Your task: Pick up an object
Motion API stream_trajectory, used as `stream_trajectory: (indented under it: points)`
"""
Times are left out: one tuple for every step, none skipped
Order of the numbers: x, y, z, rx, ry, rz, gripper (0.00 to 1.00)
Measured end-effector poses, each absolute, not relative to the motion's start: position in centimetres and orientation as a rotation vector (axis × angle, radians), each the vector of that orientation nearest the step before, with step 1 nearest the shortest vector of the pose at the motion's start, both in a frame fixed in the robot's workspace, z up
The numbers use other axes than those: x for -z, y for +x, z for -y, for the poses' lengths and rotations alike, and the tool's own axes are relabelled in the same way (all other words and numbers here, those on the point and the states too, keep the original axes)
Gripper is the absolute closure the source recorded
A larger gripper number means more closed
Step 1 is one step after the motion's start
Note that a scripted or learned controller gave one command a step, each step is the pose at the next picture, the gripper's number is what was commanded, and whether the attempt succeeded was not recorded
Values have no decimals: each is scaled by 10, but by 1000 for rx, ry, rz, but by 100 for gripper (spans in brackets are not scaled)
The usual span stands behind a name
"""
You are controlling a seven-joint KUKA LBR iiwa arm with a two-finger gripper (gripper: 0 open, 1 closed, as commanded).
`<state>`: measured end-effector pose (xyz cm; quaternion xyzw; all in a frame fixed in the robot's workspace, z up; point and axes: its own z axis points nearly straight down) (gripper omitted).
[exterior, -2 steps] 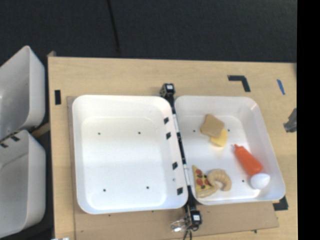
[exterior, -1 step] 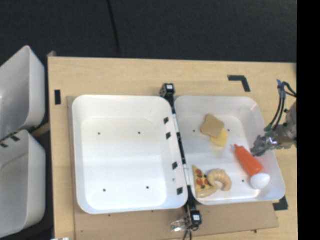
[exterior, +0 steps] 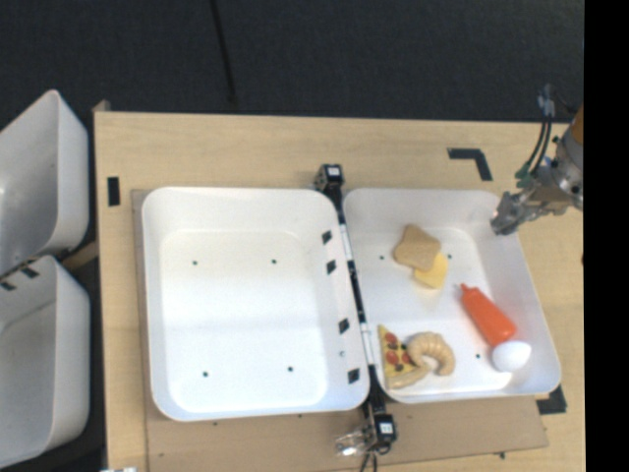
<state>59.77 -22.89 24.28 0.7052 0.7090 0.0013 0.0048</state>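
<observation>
desk (exterior: pixel 236 150): tan wood top from my feed, two white bins sitting side by side on it, clipped together down the middle.
pizza (exterior: pixel 394 355): nearest thing to the camera, a little toy slice in the right bin's (exterior: pixel 462 205) front-left corner, right up against the divider wall.
croissant (exterior: pixel 433 352): just beside the pizza, curled partly over its edge, so they're touching.
egg (exterior: pixel 510 355): white, front-right corner of the same bin, hard to pick out against the plastic.
bottle (exterior: pixel 486 314): orange-red, lying flat on a diagonal, its lower end touching the egg.
cheese (exterior: pixel 430 272): yellow piece, further back, around the middle of the right bin.
bread (exterior: pixel 418 248): tan slice, overlapping the cheese on its far-left side.
left bin (exterior: pixel 236 205): just white floor with a few dark dots as far as I can see.
claw (exterior: pixel 503 222): hanging over the far-right corner of the right bin, at the rim, well apart from all the food. Nothing between the fingers that I can make out, and honestly I can't tell if they're spread or pressed together, too small and dark at this angle.
arm (exterior: pixel 555 180): comes in from the right with cables trailing up behind it.
</observation>
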Motion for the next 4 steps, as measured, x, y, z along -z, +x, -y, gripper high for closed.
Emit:
stream_trajectory:
  points:
    - [-229,527,229,5,2226,-2220,100]
    - [-112,535,122,4,2220,-2241,100]
    - [-101,499,232,-3,2234,-2218,100]
    - [-174,491,230,-4,2216,-2216,100]
